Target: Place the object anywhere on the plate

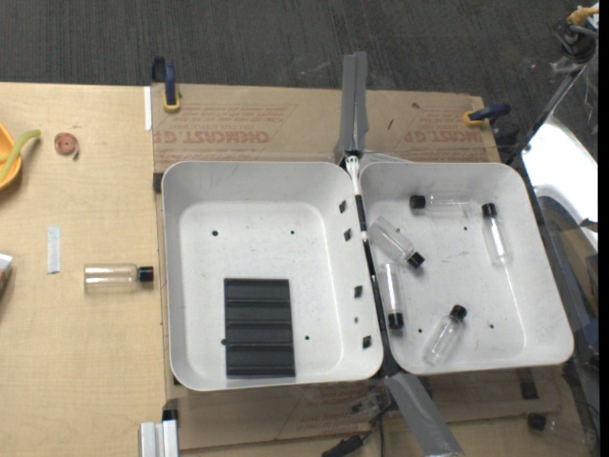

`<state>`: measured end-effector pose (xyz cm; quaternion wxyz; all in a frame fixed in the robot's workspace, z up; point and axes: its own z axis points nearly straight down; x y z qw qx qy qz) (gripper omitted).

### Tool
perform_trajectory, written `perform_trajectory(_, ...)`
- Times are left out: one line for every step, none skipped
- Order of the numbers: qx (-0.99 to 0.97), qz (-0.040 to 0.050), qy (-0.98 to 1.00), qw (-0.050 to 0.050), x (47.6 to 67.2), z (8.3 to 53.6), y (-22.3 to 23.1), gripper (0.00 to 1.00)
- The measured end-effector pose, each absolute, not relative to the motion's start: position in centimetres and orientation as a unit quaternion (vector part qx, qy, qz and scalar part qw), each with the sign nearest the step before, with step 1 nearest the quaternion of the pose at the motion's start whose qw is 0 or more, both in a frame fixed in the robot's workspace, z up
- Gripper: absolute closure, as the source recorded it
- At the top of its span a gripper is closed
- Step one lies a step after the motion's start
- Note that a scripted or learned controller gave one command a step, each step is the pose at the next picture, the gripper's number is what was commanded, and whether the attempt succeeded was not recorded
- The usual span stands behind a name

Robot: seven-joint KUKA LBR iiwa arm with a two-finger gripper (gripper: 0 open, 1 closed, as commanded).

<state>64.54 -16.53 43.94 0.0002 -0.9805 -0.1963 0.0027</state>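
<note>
Camera view: the right bin (533, 255) holds five clear vials with black caps, and which one is the target is unclear. My guess is the nearest to the divider, the upright-lying vial (390, 293) against the bin's 9 o'clock wall. Its long axis runs 12 to 6, cap at the 6 end. The slanted vial (393, 239) sits just above it, close but apparently not touching.

The plate (258, 327), dark and ribbed, lies flat in the left bin (190, 255), toward that bin's 6 o'clock edge. From the vials it is at roughly 8 to 9 o'clock, across the divider.

The arm enters from 3 o'clock, so the vials are on its near side and the plate on the far side. The carry runs 3 to 9 over the wall.

Gripper state: cannot tell.
</note>
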Motion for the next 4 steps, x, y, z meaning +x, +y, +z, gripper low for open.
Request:
perform_trajectory(-0.985,0.0035,-0.170,0.001,62.4,43.9,-22.2,0.00)
perform_trajectory(-0.995,0.0020,-0.100,0.000,64.0,44.0,-17.2,0.00)
perform_trajectory(-0.995,0.0027,-0.100,0.000,55.6,44.0,-22.3,0.00)
perform_trajectory(-0.995,0.0023,-0.100,0.000,60.9,44.0,-15.3,0.00)
